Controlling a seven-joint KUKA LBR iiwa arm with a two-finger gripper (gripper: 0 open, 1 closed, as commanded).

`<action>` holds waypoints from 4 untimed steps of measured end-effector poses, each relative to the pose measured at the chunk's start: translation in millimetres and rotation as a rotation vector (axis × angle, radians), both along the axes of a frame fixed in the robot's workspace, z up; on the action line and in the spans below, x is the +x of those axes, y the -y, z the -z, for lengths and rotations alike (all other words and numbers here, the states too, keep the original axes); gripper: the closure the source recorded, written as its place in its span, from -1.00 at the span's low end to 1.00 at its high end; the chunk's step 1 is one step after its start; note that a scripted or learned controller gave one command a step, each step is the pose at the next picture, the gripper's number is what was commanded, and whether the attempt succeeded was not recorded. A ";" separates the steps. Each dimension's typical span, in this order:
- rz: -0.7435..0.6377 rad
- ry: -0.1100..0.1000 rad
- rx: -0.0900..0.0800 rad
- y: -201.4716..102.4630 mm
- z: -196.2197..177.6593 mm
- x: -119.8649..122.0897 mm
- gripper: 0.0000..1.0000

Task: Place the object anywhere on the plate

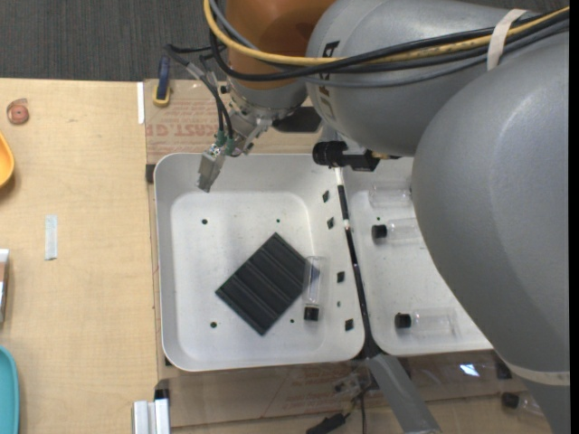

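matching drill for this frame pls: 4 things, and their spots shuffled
Things:
1. dark ribbed plate
2. clear tube with black cap
3. gripper
4. orange band

Places:
A. top of view, on the arm
B. above the left bin's back left corner
C. middle of the left bin's floor
D. against the plate's right edge

Pairs: 1-C, 2-D, 3-B, 4-A
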State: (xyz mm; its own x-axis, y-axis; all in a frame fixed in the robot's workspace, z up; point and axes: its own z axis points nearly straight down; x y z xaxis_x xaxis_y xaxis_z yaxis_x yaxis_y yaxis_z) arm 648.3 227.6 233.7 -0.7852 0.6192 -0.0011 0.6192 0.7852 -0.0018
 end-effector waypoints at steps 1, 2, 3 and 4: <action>0.174 0.000 0.000 7.0 87.0 1.8 -1.00; 0.662 0.002 -0.001 10.0 75.4 1.3 -1.00; 1.074 0.002 -0.002 20.6 69.8 10.7 -1.00; 1.664 0.002 -0.003 -0.1 25.8 10.5 -1.00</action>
